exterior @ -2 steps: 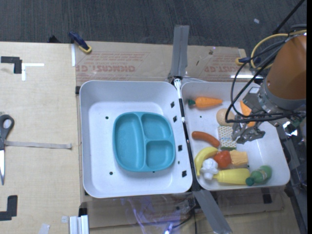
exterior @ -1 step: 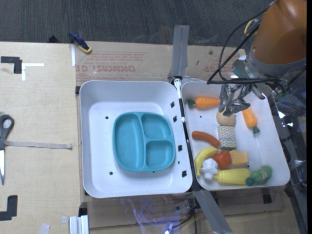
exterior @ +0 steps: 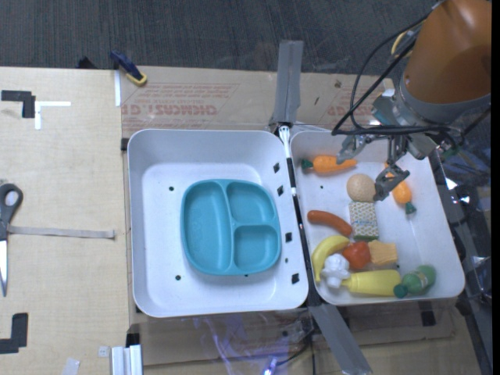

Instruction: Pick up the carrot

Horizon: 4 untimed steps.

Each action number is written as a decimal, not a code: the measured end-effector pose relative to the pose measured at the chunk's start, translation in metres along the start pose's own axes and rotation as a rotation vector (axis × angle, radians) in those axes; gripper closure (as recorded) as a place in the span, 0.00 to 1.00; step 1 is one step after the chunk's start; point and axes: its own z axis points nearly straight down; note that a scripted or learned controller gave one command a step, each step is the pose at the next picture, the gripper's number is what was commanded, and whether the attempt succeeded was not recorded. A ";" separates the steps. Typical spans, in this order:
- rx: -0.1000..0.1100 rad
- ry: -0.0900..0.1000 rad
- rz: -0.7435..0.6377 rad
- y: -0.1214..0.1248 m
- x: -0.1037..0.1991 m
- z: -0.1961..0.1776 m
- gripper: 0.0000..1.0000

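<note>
The carrot (exterior: 333, 164), orange with a green tip, lies near the back left corner of the right bin (exterior: 443, 233). A smaller orange piece (exterior: 403, 194) lies further right in the same bin. My gripper (exterior: 390, 180) hangs over the back right part of this bin, right of the carrot and beside the small orange piece. It is apart from the carrot, with the beige egg (exterior: 360, 186) just to its left. Nothing shows as held.
The right bin also holds a red sausage (exterior: 330, 222), a cracker (exterior: 364, 219), a banana (exterior: 326, 249), a tomato (exterior: 357, 255), corn (exterior: 373, 283) and a green vegetable (exterior: 415, 280). A teal divided plate (exterior: 231, 226) sits in the left bin (exterior: 148, 209). Scissors (exterior: 6, 209) lie on the bench far left.
</note>
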 end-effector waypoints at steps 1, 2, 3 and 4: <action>0.001 0.000 -0.066 -0.084 0.008 0.012 0.00; 0.000 0.000 -0.253 -0.146 0.035 0.122 0.00; 0.003 -0.002 -0.288 -0.147 0.034 0.146 0.00; 0.007 -0.010 -0.284 -0.148 0.032 0.134 1.00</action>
